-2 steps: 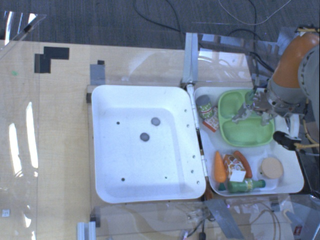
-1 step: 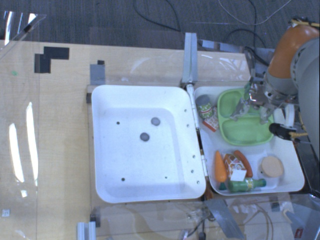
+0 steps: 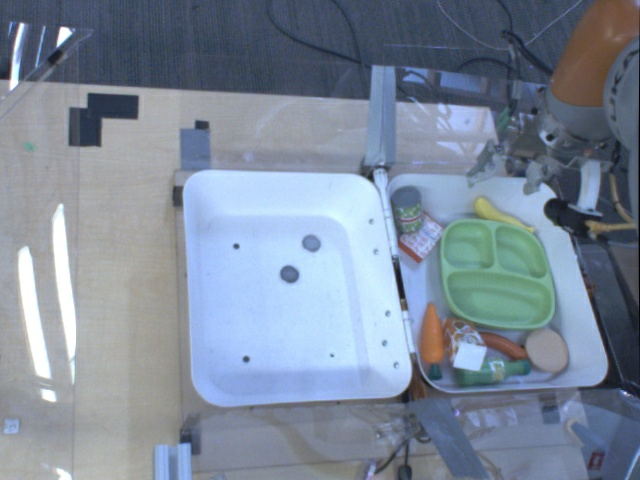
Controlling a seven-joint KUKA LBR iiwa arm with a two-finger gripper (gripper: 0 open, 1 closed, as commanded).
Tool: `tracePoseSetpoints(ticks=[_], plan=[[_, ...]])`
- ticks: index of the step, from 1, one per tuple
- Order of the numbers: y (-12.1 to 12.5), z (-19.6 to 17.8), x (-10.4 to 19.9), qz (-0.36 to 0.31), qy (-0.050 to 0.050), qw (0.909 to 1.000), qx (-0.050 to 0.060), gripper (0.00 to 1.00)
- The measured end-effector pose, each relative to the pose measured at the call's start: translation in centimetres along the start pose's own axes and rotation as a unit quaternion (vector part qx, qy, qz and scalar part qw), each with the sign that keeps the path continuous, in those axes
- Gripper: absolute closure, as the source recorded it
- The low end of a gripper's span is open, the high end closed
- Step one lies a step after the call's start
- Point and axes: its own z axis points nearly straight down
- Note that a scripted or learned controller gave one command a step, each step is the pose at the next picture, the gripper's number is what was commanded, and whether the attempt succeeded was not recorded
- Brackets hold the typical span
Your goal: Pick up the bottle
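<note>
Pale wood worktop; glossy green bottle, white label unreadable, lying beside moulded green tray. Gripper jaws: cannot tell.

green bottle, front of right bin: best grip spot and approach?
Grip the green bottle mid-body, coming from above with the pincer across its short width. It lies flat, long axis left-right, hemmed in by the bagged snack, the carrot and the bin's front wall.

No legible text, labels or numbers anywhere on the items.
</note>
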Motion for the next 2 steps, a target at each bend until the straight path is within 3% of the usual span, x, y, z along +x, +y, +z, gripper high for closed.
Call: tracePoseSetpoints(ticks=[1,2], plan=[[0.0,9.7,2.6,-0.074,0.0,0.9972,-0.007,0.0],[0.3,10.8,1.4,0.049,0.005,0.9988,-0.003,0.0]])
